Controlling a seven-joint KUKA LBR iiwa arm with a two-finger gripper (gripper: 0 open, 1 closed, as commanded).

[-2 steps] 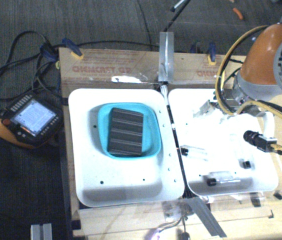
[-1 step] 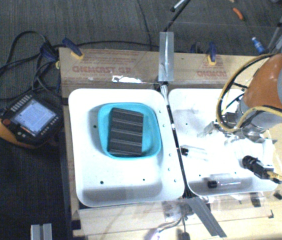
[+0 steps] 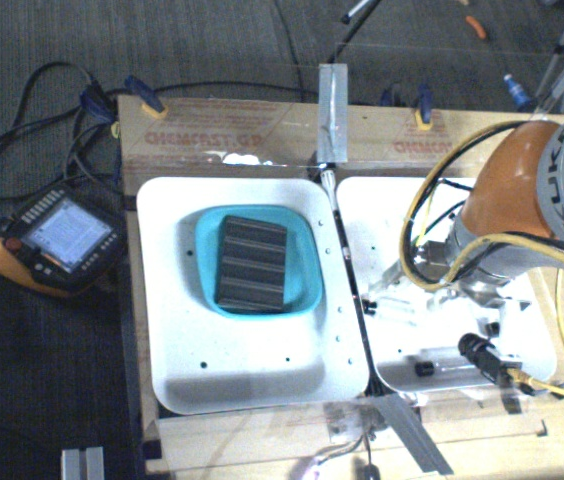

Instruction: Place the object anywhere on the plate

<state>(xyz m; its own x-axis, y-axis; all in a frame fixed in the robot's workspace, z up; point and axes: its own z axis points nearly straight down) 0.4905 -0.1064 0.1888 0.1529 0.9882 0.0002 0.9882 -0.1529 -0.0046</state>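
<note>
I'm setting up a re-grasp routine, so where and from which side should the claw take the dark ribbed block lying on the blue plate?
Probably from straight above, closing across the narrower width of the dark ribbed block. It lies flat on the blue plate in the left bin, its long sides exposed and roughly parallel. The plate's raised rim makes a sideways approach awkward.

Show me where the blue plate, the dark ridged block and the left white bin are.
blue plate (image 3: 305, 268): camera view, on its bare right rim.
dark ridged block (image 3: 253, 262): camera view, on the middle of its top face.
left white bin (image 3: 232, 363): camera view, on its bare floor below the plate.
</note>
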